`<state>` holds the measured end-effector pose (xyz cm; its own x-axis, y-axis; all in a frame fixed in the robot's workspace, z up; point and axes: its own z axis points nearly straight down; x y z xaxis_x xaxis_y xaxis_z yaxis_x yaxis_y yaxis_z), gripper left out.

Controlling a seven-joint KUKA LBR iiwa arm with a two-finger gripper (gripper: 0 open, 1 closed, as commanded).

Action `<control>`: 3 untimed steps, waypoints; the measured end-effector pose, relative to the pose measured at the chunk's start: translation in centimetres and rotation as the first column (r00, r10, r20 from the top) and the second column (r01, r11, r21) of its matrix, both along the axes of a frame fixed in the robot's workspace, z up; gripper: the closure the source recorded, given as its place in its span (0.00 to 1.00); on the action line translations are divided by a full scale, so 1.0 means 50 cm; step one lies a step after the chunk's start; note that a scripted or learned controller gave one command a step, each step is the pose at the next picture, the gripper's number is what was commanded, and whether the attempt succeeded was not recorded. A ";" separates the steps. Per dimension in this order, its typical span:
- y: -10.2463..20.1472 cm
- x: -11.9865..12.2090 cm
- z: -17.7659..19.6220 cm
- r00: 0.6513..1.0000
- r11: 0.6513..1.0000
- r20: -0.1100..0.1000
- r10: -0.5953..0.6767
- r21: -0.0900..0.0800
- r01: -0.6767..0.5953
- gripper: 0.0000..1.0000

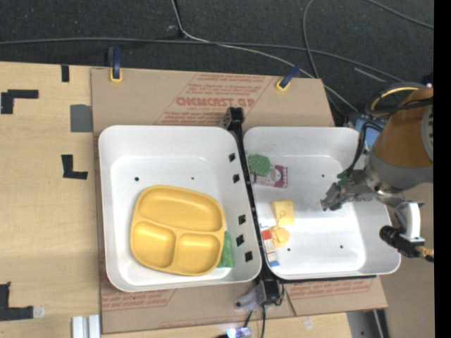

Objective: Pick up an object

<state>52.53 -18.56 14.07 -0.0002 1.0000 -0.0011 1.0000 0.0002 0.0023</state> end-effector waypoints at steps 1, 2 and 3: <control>0.020 0.004 0.098 1.000 1.000 0.001 0.002 0.000 -0.002 1.00; 0.021 0.006 0.170 1.000 1.000 0.001 0.001 0.000 -0.001 1.00; 0.130 0.009 0.148 1.000 1.000 -0.004 0.005 0.002 -0.005 1.00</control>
<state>52.97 -12.05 21.49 -0.0054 1.0000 0.0009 1.0000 0.0054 -0.0016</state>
